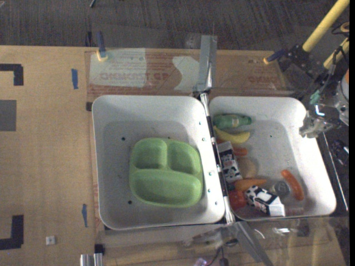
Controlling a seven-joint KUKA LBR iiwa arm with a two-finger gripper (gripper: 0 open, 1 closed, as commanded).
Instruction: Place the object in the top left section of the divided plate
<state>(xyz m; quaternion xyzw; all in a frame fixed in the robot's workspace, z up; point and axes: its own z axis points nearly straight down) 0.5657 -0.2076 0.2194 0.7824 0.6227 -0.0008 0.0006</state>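
**Arm at right rim of right bin; divided plate in left bin**

The gripper (pixel 314 127) sits at the far right of the scene, over the right rim of the right bin (pixel 319 165), with the arm entering from the right edge. Jaw state: cannot tell, the view is too blurred there.

The bench (pixel 44 165) is a tan board with blue tape marks and black corner marks; dark carpet lies beyond its far edge. Two white bins stand side by side.

The left bin (pixel 105 148) holds the green divided plate (pixel 165 172), lying flat, its long axis running left to right, two small sections on the far side and one long section on the near side.

The right bin holds mixed items along its left and near sides: a green item (pixel 232 120), a yellow banana (pixel 233 136), an orange carrot (pixel 292 184) and a black-and-white carton (pixel 265 199)
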